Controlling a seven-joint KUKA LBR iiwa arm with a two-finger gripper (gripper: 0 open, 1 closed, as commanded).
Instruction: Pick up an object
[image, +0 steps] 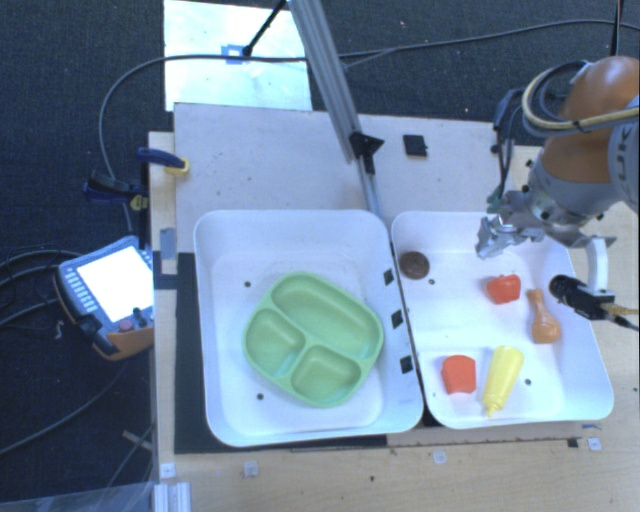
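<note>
Yellow bottle (502, 378) lies beside an orange cup (459, 374) in the right bin (600, 400). Above a red pepper (504, 289), the gripper (497, 238) hangs; whether it is open cannot be told.

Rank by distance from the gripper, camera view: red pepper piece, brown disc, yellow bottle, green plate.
Gripper is over the right bin's far part.
1. Red pepper piece, just below it.
2. Brown disc, toward the bin divider.
3. Yellow bottle, near edge of the right bin.
4. Green plate, in the left bin.
</note>
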